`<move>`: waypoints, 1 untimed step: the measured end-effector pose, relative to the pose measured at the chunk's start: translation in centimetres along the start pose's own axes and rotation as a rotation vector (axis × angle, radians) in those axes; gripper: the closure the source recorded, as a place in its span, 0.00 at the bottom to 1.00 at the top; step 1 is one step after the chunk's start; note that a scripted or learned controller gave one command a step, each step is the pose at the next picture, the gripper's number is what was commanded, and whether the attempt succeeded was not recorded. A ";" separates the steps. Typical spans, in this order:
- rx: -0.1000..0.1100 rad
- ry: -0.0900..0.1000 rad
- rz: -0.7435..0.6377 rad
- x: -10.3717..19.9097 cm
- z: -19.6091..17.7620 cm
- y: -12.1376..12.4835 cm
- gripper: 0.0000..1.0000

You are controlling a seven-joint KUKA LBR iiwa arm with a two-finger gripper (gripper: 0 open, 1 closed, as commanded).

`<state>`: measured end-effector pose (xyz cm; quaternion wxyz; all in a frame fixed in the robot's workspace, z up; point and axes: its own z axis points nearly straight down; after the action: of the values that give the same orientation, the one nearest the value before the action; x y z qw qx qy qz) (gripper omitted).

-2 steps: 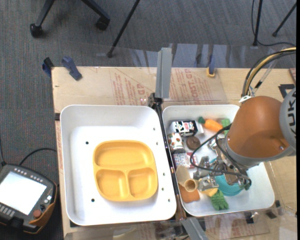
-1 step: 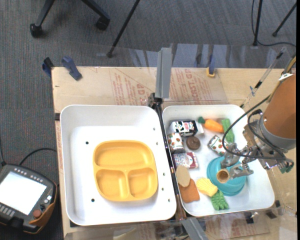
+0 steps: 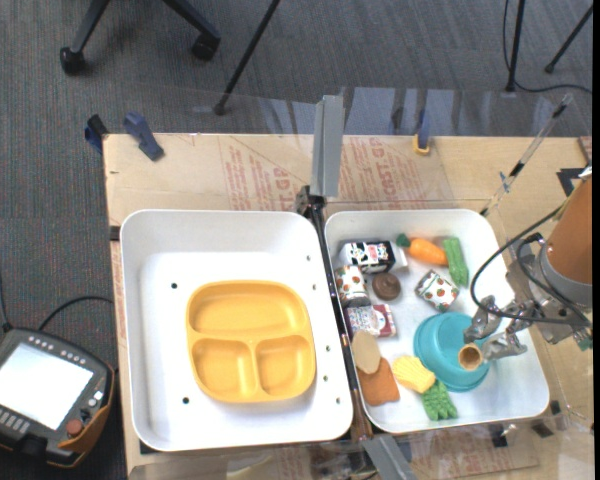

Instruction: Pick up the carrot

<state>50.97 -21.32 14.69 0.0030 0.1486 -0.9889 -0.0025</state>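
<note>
Progress: by my reading the pick has not begun; the carrot (image 3: 427, 250) lies untouched in the right bin (image 3: 525, 393), so reaching, closing and lifting all remain.
Tool: the tool (image 3: 496, 330) hangs low at the right side of the right bin, reaching in from the right; I cannot tell how wide it stands.
Tool contents: a small tan, tube-like piece (image 3: 470, 356) sits at the tool's tip, but whether it is part of the tool or a separate thing is unclear.
Carrot: up and to the left of the tool, well apart from it, near the bin's far wall, lying flat with its green end pointing left.
Beside the carrot: a green vegetable (image 3: 456, 261) lies just on the tool's side of it, between carrot and tool; a cow-print carton (image 3: 368, 256) sits on its far side.
Under the tool: a teal bowl (image 3: 450, 350) lies directly to its left and below, touching or nearly so.
Further left of the tool: a spotted cup (image 3: 436, 289), a brown round piece (image 3: 387, 286), a small packet (image 3: 371, 320).
Below-left of the tool: a yellow corn-like piece (image 3: 414, 372), a green leafy piece (image 3: 438, 401), a toast slice (image 3: 378, 383).
Far left: a yellow divided tray (image 3: 250, 341) in the left bin (image 3: 150, 268), out of the path.
Likely obstacles: the green vegetable crowds the carrot's near side, and the bin wall limits room behind it; a grasp could catch both.
Bench: the bench (image 3: 210, 173) carries both bins.
</note>
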 end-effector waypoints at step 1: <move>0.007 -0.010 0.015 0.5 -4.7 0.5 1.00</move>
<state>50.43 -21.03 19.37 -0.0024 0.1412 -0.9900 0.0003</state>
